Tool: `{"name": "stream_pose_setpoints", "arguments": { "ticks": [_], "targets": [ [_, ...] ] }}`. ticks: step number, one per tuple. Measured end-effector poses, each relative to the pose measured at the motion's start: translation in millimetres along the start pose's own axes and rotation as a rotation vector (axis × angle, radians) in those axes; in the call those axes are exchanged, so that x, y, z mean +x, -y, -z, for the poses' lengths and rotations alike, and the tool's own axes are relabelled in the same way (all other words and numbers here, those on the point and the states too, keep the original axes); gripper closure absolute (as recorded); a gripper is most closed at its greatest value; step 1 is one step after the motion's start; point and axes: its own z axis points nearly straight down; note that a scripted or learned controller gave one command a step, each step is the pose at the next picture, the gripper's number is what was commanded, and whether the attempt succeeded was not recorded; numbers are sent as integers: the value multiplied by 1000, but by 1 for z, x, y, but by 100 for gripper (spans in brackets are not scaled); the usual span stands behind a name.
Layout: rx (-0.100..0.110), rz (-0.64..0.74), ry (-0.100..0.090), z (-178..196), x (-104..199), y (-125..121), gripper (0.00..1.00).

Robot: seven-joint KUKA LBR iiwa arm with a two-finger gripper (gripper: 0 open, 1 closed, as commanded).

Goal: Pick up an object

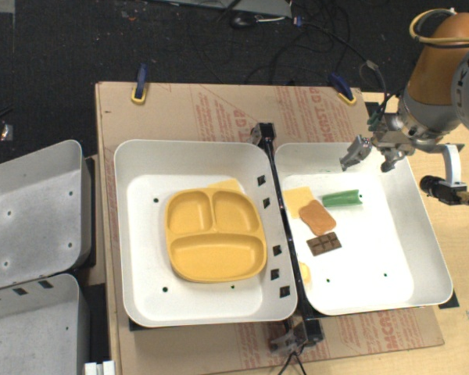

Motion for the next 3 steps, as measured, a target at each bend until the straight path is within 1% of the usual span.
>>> {"name": "stream_pose_setpoints", "arguments": {
  "ticks": [1,2,3],
  "targets": [
    [-14,3,3,10,0,-3,0],
    [-9,1,1,-52,3,3,0],
    [-11,2,2,-97,4,3,0]
  ]
}}
